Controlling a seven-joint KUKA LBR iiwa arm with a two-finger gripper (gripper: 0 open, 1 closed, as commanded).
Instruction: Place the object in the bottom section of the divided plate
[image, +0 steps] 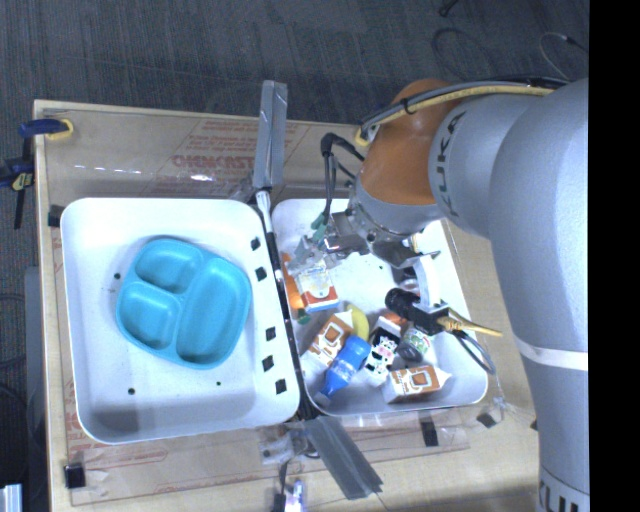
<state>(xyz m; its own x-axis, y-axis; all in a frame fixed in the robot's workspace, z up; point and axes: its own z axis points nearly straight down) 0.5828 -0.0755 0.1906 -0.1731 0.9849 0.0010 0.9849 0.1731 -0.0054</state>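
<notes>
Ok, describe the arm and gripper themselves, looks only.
The arm is bulky, rounded and smooth, light grey, with a glossy orange band above the wrist. A thin black cable loops out beside that band. The gripper is small by comparison, pale grey metal with darker parts; finer detail is unclear.

Two white bins sit side by side on a wooden bench (150, 150) with faded red print on it. The left bin (90, 400) has little black clips (270, 335) along its right edge. The right bin (455, 283) is pretty cluttered at the near end: a blue bottle (343, 365) lying tilted, a cow-patterned little box (379, 353) just beside it, a brown and white carton (415, 382) to the right, another like it (326, 340) on the left, and something yellow (357, 322) behind. A blue clamp (40, 128) grips the far left corner of the bench, and a grey metal bar (270, 135) sticks out on the far side between the bins.
</notes>
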